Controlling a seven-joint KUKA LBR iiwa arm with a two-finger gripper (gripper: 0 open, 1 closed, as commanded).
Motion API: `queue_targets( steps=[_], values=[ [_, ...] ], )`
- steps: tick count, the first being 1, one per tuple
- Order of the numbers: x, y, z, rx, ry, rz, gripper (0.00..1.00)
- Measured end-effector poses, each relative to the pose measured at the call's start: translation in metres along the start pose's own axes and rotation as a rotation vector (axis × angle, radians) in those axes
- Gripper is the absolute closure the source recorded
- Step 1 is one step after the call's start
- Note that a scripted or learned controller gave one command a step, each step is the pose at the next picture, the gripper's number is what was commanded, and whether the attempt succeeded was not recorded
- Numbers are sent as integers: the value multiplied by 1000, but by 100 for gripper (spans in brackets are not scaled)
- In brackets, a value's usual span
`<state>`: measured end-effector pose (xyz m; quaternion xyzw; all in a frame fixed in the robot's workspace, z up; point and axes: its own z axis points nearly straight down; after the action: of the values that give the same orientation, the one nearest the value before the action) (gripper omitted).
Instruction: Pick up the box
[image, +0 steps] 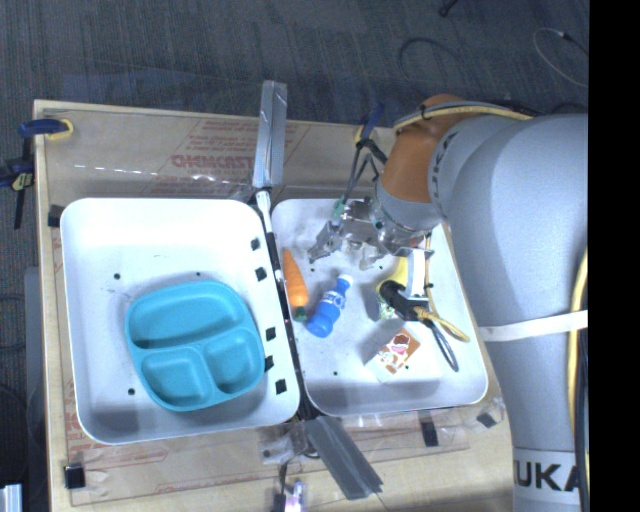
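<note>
My fingers (352, 238) hang low over the far part of the right bin (470, 385), near its far wall, and from this slant I cannot tell whether they are spread or closed; nothing shows between them. The box (397, 353), small with a red and white printed face, lies flat on the bin floor toward the near right corner, well apart from my fingers. Just beyond it rest the pliers (420, 308) with black and yellow handles, close to the right wall. Near the middle of the bin a blue bottle (328, 306) lies tilted, and beside it, along the left wall, lies an orange carrot (295, 280). In the left bin (90, 240) sits a blue divided tray (195, 343), toward the near side of the table (150, 140).
</note>
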<state>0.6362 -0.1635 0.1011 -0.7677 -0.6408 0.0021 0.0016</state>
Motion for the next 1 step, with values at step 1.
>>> queue_targets(
  steps=[1],
  values=[
    [1,0,-10,1,0,-3,100]
  ],
)
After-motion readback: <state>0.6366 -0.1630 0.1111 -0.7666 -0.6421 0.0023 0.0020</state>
